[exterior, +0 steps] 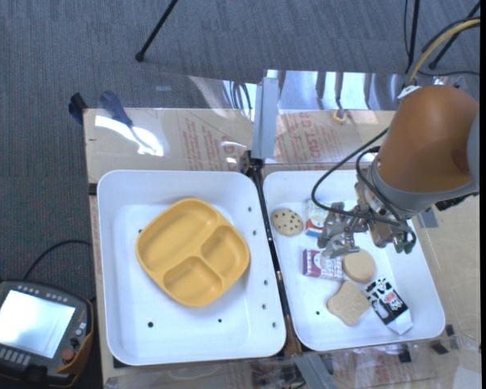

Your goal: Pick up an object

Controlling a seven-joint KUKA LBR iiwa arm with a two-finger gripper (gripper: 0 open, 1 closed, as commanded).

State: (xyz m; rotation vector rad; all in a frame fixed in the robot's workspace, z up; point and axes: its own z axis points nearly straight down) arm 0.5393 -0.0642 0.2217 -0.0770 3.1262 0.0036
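Right bin point(437, 298), approach step: gripper point(346, 235) hangs low over maroon packet point(317, 263) and round biscuit point(359, 266), finger state not discernible; next move probably needs a straight descent onto one item.

The arm point(433, 140) runs out past the right edge, so its upper part is cut off, and its orange bulk hides the right bin's point(296, 331) far right corner. The gripper point(358, 232) covers part of a small carton point(316, 217) beneath it; how the jaws stand cannot be told. The print on the purple packet point(314, 263) is too small to read. A handheld screen point(36, 327) is cut by the lower left edge.
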